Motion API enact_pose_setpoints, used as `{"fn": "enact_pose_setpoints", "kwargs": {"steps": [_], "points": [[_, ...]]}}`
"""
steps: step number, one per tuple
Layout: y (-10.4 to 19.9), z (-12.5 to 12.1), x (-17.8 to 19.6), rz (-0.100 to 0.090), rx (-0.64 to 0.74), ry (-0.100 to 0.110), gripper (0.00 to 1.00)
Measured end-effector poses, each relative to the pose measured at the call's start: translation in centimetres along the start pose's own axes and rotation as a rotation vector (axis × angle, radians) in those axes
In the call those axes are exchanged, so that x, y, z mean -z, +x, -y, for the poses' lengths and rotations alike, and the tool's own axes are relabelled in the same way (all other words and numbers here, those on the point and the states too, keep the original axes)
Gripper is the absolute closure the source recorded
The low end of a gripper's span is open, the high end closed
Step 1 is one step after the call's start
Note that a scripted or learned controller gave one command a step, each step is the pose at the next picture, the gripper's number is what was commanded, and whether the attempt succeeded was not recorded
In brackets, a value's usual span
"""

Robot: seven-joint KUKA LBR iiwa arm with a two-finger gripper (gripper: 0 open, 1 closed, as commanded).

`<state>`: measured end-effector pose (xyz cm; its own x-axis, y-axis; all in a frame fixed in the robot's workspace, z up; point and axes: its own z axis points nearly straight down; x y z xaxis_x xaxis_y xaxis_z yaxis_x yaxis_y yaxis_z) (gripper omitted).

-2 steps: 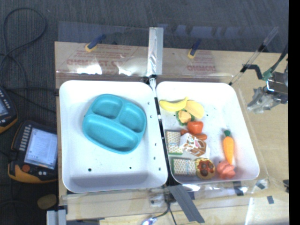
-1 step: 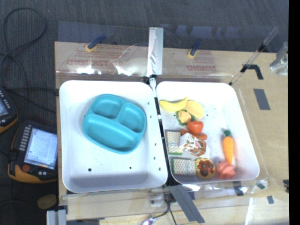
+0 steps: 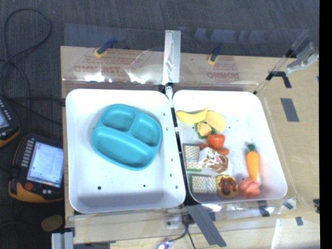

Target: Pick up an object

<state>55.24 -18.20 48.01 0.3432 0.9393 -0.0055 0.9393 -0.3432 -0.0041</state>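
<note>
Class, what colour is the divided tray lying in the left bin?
Turquoise blue; the divided tray shows clearly in the overhead camera view.

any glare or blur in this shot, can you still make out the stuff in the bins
Camera view: glare on the clear sheet behind the bins and along the right bin front edge; lighting even, shadows soft; blue tray, banana and carrot read clearly, the small packets' print is too soft to read.

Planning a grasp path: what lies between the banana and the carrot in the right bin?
In the camera view, a tomato sits between the banana and the carrot, then bare white bin floor.
</note>
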Motion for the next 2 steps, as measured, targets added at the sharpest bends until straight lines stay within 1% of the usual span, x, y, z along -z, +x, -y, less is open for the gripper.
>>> {"fn": "enact_pose_setpoints", "kwargs": {"steps": [1,2], "points": [[-0.8,-0.9,-0.8,0.000,0.006,0.001,0.00],[-1.6,-1.4,-19.9,-0.002,0.023,0.003,0.00]]}}
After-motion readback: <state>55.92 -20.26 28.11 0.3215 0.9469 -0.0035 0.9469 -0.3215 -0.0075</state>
